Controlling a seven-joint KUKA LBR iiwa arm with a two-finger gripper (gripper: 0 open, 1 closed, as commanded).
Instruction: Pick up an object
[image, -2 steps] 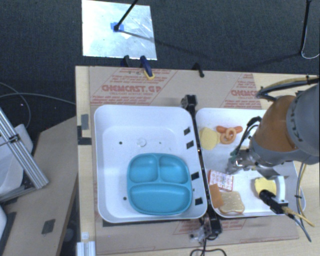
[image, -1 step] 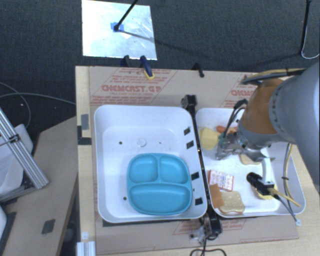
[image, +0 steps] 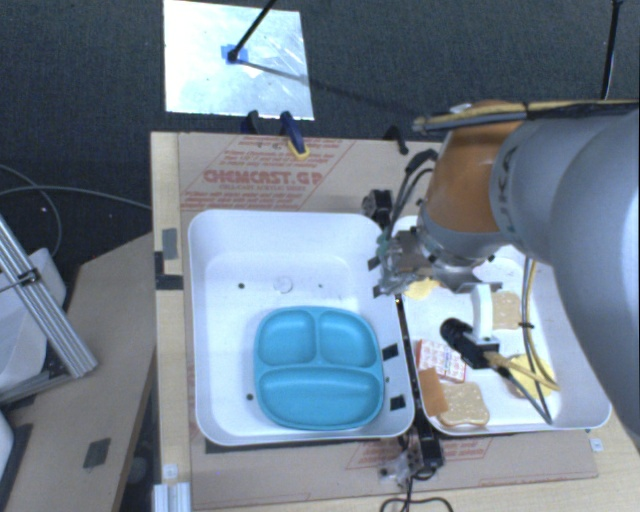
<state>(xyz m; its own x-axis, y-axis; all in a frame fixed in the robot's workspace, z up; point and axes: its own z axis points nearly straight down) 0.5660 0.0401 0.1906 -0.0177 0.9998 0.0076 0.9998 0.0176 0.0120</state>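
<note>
White plastic forms two shallow bins set side by side on the worktop (image: 165, 200). We see the grey arm (image: 570, 200) reach in, with its orange band (image: 470, 190) above the wrist. The claw (image: 397, 272) hangs over the wall where the two bins meet, toward their far end. We cannot tell whether the claw is spread or pressed together, because the wrist blocks our view, and we see nothing held in it.

The relation that matters is this. The nearest loose thing is a pale yellow piece (image: 425, 290) in the right bin (image: 590, 405), just beside the claw on the side the arm comes from. Robot hardware hides part of it, so we cannot tell its long axis.

Farther from the claw in the same bin, toward the near edge, lies a red-and-white packet (image: 440, 360), with a slice of toast (image: 465, 405) beyond it. A tan cracker (image: 507, 310) and a yellow strip (image: 530, 372) lie well off on the arm's side. On the claw's other side, in the left bin (image: 215, 300), a blue divided plate (image: 320, 368) lies flat.

We judge that no pick has begun. A short sideways shift into the right bin, then a descent, would put the claw over the pale yellow piece. The dividing wall close by could catch the claw.
</note>
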